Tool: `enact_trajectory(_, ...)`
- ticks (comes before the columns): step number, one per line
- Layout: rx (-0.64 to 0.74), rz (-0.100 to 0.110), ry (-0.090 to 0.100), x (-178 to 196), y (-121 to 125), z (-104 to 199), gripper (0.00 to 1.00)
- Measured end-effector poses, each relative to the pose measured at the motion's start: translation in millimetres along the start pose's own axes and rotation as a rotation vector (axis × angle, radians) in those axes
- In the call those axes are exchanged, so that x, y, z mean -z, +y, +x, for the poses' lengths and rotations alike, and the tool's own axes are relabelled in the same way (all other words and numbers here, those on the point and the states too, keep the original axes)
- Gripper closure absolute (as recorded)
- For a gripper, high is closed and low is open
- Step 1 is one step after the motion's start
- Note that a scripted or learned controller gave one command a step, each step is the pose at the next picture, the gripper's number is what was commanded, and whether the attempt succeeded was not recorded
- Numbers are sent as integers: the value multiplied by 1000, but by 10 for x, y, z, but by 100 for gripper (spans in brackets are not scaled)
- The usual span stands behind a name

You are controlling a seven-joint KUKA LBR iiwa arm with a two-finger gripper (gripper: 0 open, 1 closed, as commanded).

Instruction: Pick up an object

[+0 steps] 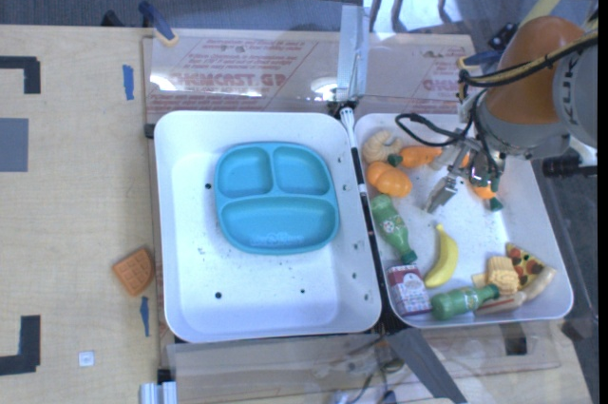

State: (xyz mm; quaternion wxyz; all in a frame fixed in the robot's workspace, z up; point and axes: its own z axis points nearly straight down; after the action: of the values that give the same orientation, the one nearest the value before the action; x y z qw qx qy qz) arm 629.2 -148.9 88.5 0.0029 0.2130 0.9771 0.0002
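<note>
Item: jaws (445, 193). Position: low over the upper middle of the right bin (556, 252), hanging from the grey wrist with the orange band. State: two metal tips slightly spread, nothing visibly between them; they point down at bare bin floor.

Nearest objects: a small orange-and-green piece (487, 191), just right of the jaws, partly under the wrist cabling; a carrot (419, 156) and a pale knobbly piece (378, 144) up-left; an orange fruit (389, 179) to the left.

Further out, same bin: green bottle (393, 227) along the left wall; banana (443, 258) below the jaws; red-and-white packet (408, 288); second green bottle (464, 300) lying across the bottom; pizza slice (525, 272) with a yellow piece (501, 274) at lower right.

Left bin (180, 231): blue divided plate (277, 198).
Worktop (66, 202): a waffle-like brown square (135, 270).

Risk notes: as aimed, the jaws would likely close on nothing, since no object sits under the tips. Shifting toward the carrot or the orange fruit risks a rounded object rolling out of the pinch. The small orange-and-green piece is close enough to be knocked aside. The cabling hides some of what lies beside the jaws.
</note>
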Motion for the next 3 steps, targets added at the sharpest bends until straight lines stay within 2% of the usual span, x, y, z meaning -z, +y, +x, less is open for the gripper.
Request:
enact_trajectory(1, 62, -1, -5, 6, -318, 453, 0)
enact_trajectory(2, 16, -4, -20, 20, -827, 1178, 0)
enact_trajectory(3, -114, -1, -9, 8, -459, 583, 0)
